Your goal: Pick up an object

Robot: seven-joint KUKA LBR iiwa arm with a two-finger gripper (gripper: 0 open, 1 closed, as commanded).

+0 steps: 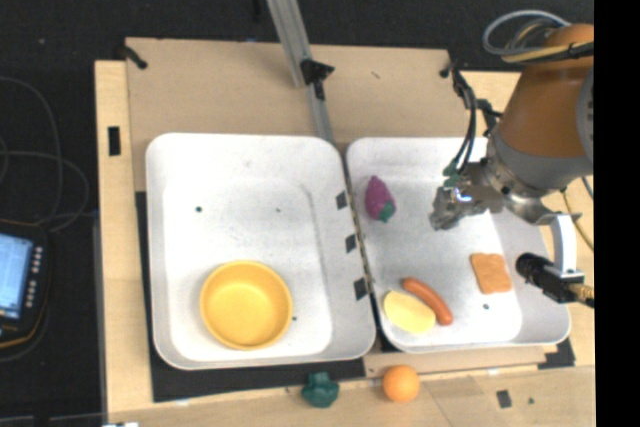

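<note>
No readable text is showing anywhere right now. The small handheld screen device [18, 287] at the left edge is glowing pale blue, but its display is blurring into nothing legible. The two shallow white plastic bins [250, 150] and the tan wooden desk [220, 85] are carrying no labels, numbers or brand marks that can be made out.

We see even overhead light, bright white bins [240, 175] nearly washed out, faint soft shadows, dark surroundings, slightly soft focus.
</note>
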